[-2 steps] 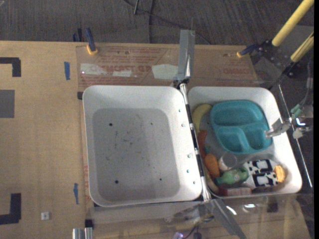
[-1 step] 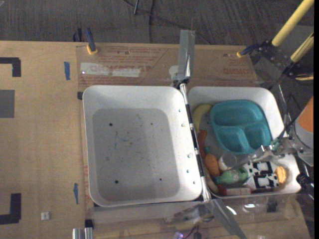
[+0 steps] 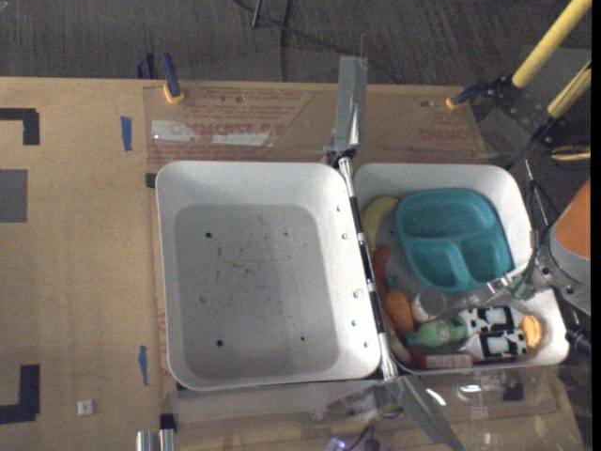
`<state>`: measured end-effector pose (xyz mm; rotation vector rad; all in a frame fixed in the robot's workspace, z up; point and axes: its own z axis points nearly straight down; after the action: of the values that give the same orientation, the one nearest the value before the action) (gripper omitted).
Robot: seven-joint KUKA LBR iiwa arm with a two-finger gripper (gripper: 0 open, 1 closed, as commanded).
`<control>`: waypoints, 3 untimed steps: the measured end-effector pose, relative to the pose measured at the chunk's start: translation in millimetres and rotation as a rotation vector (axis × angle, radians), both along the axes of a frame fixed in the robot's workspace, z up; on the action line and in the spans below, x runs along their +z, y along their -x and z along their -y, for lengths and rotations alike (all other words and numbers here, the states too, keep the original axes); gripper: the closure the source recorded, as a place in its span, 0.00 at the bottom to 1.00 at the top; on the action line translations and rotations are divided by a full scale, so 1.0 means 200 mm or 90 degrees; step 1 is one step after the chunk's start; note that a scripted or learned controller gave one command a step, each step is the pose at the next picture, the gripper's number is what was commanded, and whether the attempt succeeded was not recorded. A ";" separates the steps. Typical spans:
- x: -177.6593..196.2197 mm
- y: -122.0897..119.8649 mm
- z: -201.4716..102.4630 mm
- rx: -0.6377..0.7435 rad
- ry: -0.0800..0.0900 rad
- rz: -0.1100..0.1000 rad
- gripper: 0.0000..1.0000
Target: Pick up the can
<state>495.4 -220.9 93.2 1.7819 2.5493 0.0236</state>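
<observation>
Over in the right bin (image 3: 441, 169), the can (image 3: 429, 303) sits in the near-middle, seemingly upright with its pale top facing up. It is just off the teal plate's (image 3: 451, 233) near-left corner, with the carrot (image 3: 399, 310) to its left and the green bottle (image 3: 439, 333) just nearer. It's hemmed in, so I judge a straight-down grab is the only clean way in. My gripper (image 3: 519, 286) hangs low by the bin's right side, past the plate and above the cow-print carton (image 3: 498, 332), well apart from the can. I can't tell whether it is open or closed. It has nothing of the can. The left bin (image 3: 188, 181) plays no part.
</observation>
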 end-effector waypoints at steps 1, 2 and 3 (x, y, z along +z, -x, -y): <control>0.04 0.01 0.00 0.001 0.000 -0.003 1.00; -0.01 -0.39 0.03 0.139 0.004 -0.016 1.00; -0.02 -0.81 0.02 0.061 0.002 -0.016 1.00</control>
<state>658.1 -224.5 88.8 1.6681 2.6486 0.0000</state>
